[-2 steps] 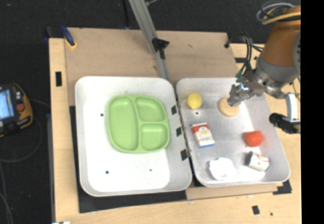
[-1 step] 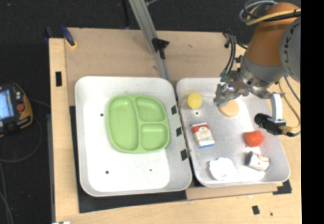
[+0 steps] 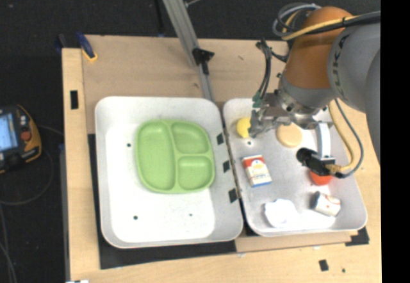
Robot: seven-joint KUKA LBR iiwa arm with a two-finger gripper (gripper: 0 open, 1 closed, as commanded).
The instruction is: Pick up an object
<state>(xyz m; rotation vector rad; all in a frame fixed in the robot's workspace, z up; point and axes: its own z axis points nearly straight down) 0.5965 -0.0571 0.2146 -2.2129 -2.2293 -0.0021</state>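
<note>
In the right bin [image 3: 359, 208], my gripper [image 3: 254, 124] hangs low over the far left corner. It is right beside a small yellow round object [image 3: 241, 127], on that object's right side, and I cannot tell whether they touch. A tan round disc [image 3: 289, 136] lies just right of the gripper. Nearer the front lies a red and white box [image 3: 256, 170]. A white lumpy object [image 3: 280, 212] and a small white and red object [image 3: 325, 203] rest at the front of the bin. A red-orange object [image 3: 320, 177] sits towards the right.
The left bin [image 3: 115, 224] holds a green divided plate [image 3: 174, 155]. A grey metal bar [image 3: 179, 13] slants down from the top to the gap between the bins. A dark device [image 3: 16, 134] sits off the bench at the far left.
</note>
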